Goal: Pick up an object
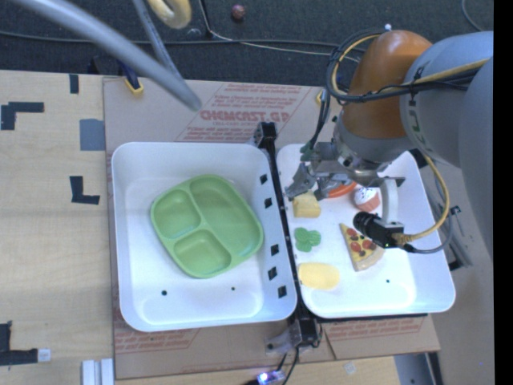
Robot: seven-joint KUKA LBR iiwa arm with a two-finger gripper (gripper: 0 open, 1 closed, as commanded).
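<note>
My gripper (pixel 311 184) hangs low over the back left part of the right bin (pixel 417 291), directly above a pale yellow cheese-like block (pixel 306 208). A green broccoli-like piece (pixel 306 238) lies just in front of that block. A yellow lemon-shaped piece (pixel 319 276) sits near the bin's front left. A pizza slice toy (pixel 358 247) lies in the middle of the bin. Something orange-red (pixel 343 189) and a small white and red object (pixel 366 198) peek out beside the wrist. The arm hides the bin's back part.
The left bin (pixel 132 287) holds a green divided plate (pixel 207 224). A black divider (pixel 275 223) runs between the bins. A black cable (pixel 417 243) loops from the wrist over the right bin. A grey pole (pixel 96 34) crosses the upper left.
</note>
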